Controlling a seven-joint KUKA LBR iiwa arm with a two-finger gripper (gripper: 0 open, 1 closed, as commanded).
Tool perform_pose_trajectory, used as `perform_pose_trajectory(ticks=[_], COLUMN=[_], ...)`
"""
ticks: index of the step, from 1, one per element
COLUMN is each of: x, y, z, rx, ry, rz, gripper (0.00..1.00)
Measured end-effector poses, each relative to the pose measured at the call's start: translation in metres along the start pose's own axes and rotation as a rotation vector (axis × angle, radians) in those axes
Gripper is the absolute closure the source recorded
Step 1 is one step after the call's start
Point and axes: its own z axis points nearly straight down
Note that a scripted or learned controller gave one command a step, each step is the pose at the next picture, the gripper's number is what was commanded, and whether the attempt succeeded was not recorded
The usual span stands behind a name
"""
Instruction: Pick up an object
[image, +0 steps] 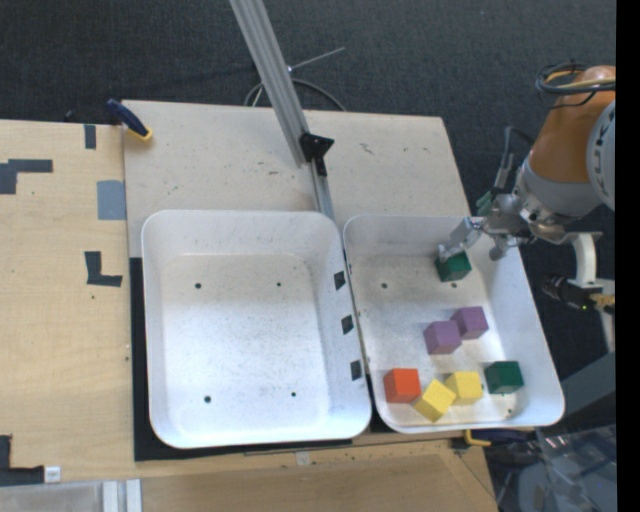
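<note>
While the left bin (245, 330) holds nothing, the right bin (520, 300) carries two purple blocks (455, 330), an orange block (403, 384), two yellow blocks (450, 392) and a green block (503, 376) — another green cube (453, 266) sits pinched in the gripper (450, 255), at the bin's far end.

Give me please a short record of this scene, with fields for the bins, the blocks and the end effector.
left bin: no blocks in it
right bin: holds all seven blocks
blocks near the front: orange block, two yellow blocks, dark green block
blocks in the middle: two purple blocks
block at the back: green block
end effector: over the right bin, right at the green block; grasp cannot be confirmed
</note>
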Motion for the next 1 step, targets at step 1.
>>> perform_pose_trajectory(ticks=[1], x=[0.0004], y=[0.0003], z=[-0.0101], rx=[0.0], ry=[-0.001], rz=[-0.001], gripper=[1.0])
